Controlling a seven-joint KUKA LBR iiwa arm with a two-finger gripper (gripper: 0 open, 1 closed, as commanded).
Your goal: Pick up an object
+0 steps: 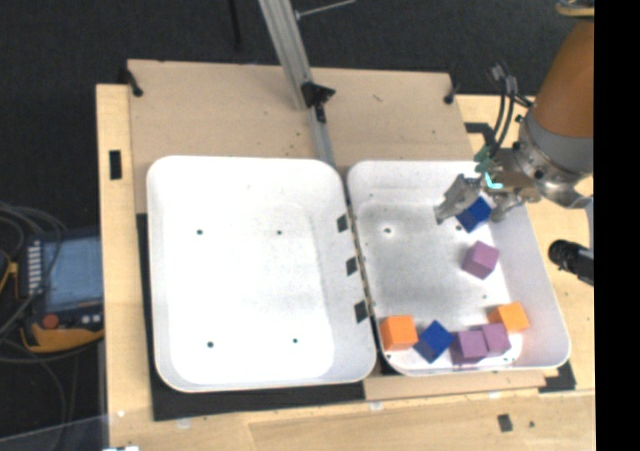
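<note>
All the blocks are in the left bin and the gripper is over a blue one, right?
Not quite. The camera view shows all the blocks in the right bin, not the left bin. The rest fits: the gripper is over a blue block, near that bin's far side. Whether it holds the block cannot be told.

A metal pole (pixel 285 34) slants down across the tan bench (pixel 220 114) toward the bins. At the left edge, a small screen device (pixel 70 274) sits among dark cables (pixel 20 229).
</note>
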